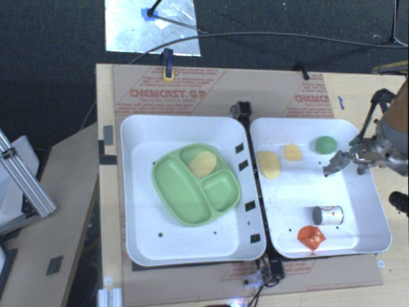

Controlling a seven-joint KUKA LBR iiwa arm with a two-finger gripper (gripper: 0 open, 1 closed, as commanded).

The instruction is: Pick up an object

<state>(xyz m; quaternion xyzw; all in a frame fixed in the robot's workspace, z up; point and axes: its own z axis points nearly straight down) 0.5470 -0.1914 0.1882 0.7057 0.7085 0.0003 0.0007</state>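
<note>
Underneath, brown board (192, 91) on bench (345, 85).

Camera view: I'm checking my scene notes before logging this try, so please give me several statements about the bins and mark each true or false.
1. A green divided plate lies in the left bin. True.
2. The plate holds a red object. False: it holds a yellow item.
3. The green ball sits in the right bin. True.
4. The can stands upright. False: it lies on its side.
5. The gripper holds the orange object. False: that object lies apart from it, near the bin's front.
</note>
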